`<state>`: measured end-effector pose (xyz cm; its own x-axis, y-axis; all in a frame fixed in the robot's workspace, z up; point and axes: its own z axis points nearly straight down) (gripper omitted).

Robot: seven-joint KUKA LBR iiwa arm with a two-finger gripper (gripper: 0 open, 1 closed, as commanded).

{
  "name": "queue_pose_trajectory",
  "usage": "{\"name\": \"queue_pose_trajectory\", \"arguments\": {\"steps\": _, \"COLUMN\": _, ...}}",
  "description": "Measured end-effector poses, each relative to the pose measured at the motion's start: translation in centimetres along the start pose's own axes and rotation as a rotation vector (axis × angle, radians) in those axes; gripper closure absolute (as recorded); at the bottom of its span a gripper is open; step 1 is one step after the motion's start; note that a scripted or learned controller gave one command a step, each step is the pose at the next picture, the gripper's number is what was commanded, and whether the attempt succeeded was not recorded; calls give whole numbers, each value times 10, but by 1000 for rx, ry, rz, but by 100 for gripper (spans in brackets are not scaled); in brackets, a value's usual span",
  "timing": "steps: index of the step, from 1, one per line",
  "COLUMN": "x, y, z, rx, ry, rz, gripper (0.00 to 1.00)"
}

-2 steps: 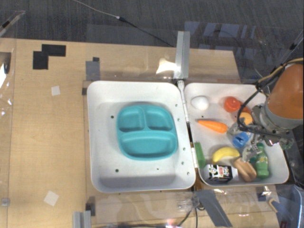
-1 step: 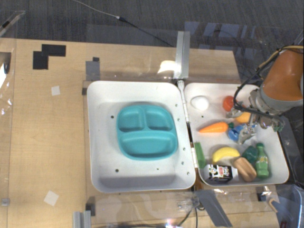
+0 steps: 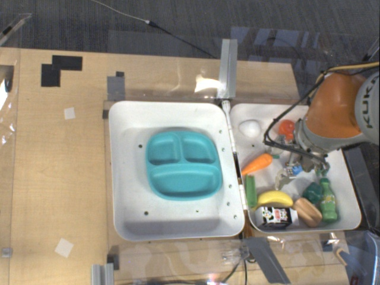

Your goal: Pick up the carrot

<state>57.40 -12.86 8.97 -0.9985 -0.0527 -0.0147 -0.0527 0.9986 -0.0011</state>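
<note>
The grey two-finger gripper hangs low in the right shallow white plastic bin, and whether it is released or clenched I cannot tell at this size; nothing can be made out in its grip. The smooth orange tapered toy carrot lies tilted on the bin floor just to the gripper's left, near the wall between the bins, so the pick looks not yet made: closing on it and lifting are left. Below it lie a slim green stick-shaped piece, a glossy yellow curved banana, a black-and-white printed carton, a tan rounded bread-like piece and a green plastic bottle. Farther out, a matte teal divided plate rests in the left white bin.
</note>
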Motion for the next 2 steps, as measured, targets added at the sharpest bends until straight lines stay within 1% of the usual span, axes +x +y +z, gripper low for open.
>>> {"name": "queue_pose_trajectory", "arguments": {"steps": 1, "x": -76, "y": 34, "z": 3, "rx": 0, "ry": 2, "rz": 306, "gripper": 0}}
{"name": "queue_pose_trajectory", "arguments": {"steps": 2, "x": -47, "y": -80, "z": 1, "rx": 2, "ry": 1, "rz": 155, "gripper": 0}}
